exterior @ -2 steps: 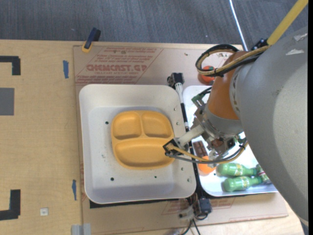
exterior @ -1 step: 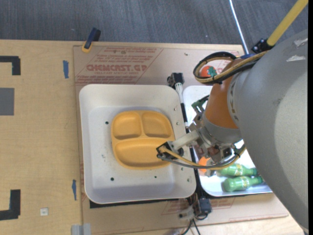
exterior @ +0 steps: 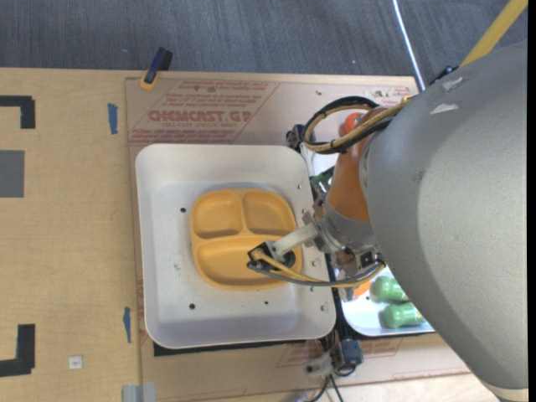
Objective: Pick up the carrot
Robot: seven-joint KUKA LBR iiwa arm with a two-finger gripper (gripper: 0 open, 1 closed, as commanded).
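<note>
Claw [exterior: 345,262] sits just right of the yellow plate [exterior: 243,237], over the seam between the two bins; its opening cannot be told, and nothing is seen in its hold. Bench [exterior: 67,224] is tan board, with grey carpet [exterior: 251,15] beyond the plate's far side. Left bin [exterior: 159,224] surrounds the plate, with bare white floor all around it. Right of the plate, the arm [exterior: 452,224] covers most of the right bin [exterior: 368,321]. An orange sliver, possibly the carrot [exterior: 361,290], lies there beside two green pieces [exterior: 394,304], just below the claw.
</note>
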